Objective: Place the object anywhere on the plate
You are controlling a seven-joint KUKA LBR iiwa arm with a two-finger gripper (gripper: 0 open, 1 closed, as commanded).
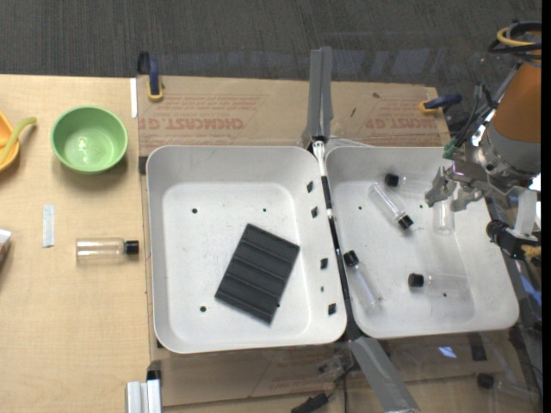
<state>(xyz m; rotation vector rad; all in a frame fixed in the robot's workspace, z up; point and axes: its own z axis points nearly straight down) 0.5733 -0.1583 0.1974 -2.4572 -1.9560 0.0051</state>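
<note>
The arm reaches in from the right, its gripper (449, 198) hanging over the right bin (491, 317) near its right wall, clenched on a clear vial (442, 216) held upright between the fingers. The dark ribbed plate (257, 273) lies flat and tilted in the left bin (168, 231).

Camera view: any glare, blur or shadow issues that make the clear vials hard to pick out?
Camera view: lighting even and soft, no hard shadows; the clear vials nearly vanish against the right bin, black caps being the main cue; the gripper is slightly soft; the dark ridged plate in the left bin reads sharply.
</note>
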